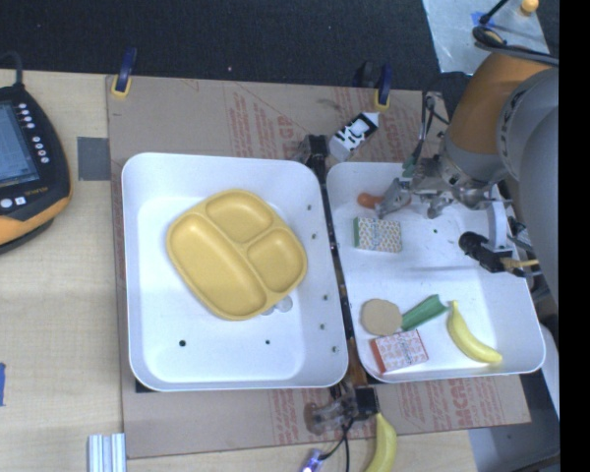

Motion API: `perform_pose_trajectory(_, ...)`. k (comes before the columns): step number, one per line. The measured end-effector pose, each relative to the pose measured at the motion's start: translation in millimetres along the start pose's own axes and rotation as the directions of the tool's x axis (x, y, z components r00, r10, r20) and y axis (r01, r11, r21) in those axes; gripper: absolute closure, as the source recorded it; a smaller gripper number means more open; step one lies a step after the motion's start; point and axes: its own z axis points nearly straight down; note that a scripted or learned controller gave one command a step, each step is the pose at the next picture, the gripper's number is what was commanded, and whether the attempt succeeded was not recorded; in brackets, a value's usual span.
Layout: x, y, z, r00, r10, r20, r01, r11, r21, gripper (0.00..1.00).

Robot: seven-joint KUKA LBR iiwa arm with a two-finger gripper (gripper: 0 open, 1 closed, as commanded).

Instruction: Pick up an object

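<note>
My gripper hangs over the back of the right bin, fingers apart and nothing between them. A small orange-red piece lies just left of the left fingertip. A green patterned packet rests a little in front of the gripper. Along the bin's front lie a round tan disc, a green piece, a yellow banana and a red patterned box.
The left bin holds a yellow divided plate. A black-and-white object lies behind the bins. A second banana sits on the bench in front. A teach pendant rests at far left.
</note>
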Motion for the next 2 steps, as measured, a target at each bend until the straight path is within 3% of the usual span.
perform_pose_trajectory(1, 16, -71, 1, 1.000, -0.001, -0.001, 0.001, 1.000, 0.006, 0.00)
perform_pose_trajectory(2, 34, 0, 0, 1.000, -0.001, -0.002, 0.001, 1.000, 0.003, 0.00)
